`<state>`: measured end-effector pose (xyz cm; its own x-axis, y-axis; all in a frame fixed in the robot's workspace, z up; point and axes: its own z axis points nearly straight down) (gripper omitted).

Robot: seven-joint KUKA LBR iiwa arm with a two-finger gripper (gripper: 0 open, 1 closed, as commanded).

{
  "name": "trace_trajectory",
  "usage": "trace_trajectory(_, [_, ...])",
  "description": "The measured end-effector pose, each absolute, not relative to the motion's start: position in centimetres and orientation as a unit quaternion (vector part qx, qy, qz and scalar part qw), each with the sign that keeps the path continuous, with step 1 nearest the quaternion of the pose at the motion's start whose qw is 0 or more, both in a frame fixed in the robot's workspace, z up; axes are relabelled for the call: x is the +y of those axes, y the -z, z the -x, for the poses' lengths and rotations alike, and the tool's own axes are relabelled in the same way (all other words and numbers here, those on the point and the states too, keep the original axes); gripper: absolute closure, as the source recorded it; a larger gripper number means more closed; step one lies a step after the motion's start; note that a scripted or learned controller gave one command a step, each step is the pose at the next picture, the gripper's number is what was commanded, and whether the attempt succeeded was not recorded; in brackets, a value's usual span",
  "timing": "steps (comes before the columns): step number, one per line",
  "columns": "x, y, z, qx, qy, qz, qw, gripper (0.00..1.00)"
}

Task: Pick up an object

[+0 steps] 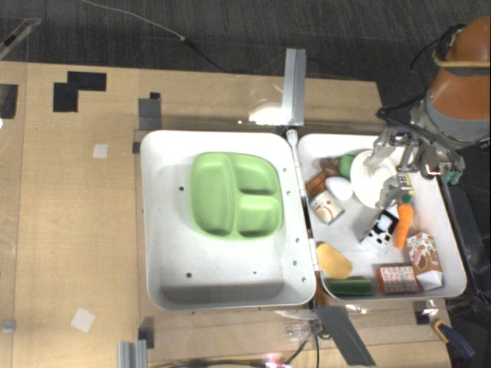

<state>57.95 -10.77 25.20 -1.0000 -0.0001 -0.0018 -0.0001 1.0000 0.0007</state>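
You'll find the gripper [396,181] low over the right bin [459,271], near its far right corner, above a white cup [368,181] and the top of an orange carrot [403,228]; whether anything sits between its tips is unclear from this angle, so you cannot tell how the claw stands. Beside the carrot lies a black-and-white block [380,230]. Along the bin's near edge you see a red box [397,278], a green piece [350,287] and a yellow lump [334,261]. The left bin [165,274] carries a green divided plate [234,194] near its middle.
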Motion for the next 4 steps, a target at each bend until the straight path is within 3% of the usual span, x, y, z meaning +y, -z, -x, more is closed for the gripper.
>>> trace_trajectory(1, [-17.2, -12.6, -54.9, 0.999, 0.0010, -0.037, 0.006, 0.00])
trace_trajectory(2, [-17.5, -11.2, -53.9, 0.996, 0.0022, -0.082, 0.015, 0.00])
trace_trajectory(3, [-13.7, -9.1, -53.8, 0.995, 0.0003, -0.103, 0.011, 0.00])
trace_trajectory(4, [-16.4, -9.0, -60.3, 0.992, -0.0007, -0.129, 0.003, 0.00])
